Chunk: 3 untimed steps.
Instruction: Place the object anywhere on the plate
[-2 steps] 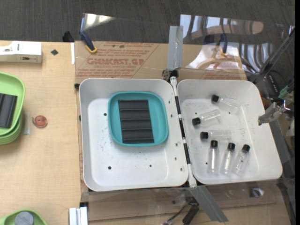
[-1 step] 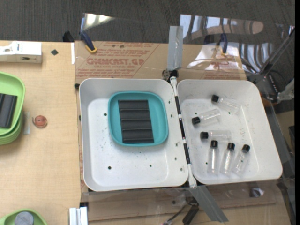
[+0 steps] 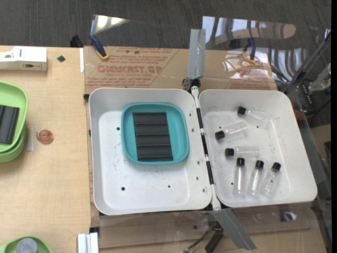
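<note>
In the right bin (image 3: 295,141) we see six vials (image 3: 240,176): three upright in view, caps far, three slanted. The teal plate (image 3: 181,136) sits left, on a wooden bench (image 3: 52,194).

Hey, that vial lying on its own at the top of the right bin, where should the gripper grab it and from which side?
Probably from straight above, closing across the clear barrel of the top vial, just behind its black cap. It lies flat and slanted, cap toward the upper left, so the fingers should straddle its narrow width. It sits apart from the other vials in the right bin, leaving room on both sides.
</note>
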Tool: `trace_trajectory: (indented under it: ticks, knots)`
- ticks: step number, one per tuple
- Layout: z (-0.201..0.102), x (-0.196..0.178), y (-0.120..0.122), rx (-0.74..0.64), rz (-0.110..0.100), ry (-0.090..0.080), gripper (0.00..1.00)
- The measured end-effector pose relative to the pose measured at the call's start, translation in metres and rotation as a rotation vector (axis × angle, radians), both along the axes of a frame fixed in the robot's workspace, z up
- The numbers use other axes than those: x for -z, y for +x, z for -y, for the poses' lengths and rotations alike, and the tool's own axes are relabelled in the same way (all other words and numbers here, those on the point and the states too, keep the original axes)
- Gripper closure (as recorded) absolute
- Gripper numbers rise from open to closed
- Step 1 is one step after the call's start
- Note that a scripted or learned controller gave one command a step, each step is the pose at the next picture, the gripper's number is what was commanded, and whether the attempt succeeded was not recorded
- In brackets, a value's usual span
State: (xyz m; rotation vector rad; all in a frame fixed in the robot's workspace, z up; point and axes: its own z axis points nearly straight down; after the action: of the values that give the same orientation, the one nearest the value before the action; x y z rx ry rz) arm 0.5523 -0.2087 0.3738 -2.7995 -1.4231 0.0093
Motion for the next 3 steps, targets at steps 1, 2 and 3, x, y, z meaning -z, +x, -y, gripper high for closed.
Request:
trace_trajectory:
  ticks: [1, 2, 3]
  knots:
    - [0.005, -0.017, 0.065, 0.116, 0.001, 0.0, 0.0]
    - [0.004, -0.066, 0.047, 0.252, 0.002, -0.001, 0.0]
    - [0.002, -0.066, 0.072, 0.412, 0.001, -0.001, 0.0]
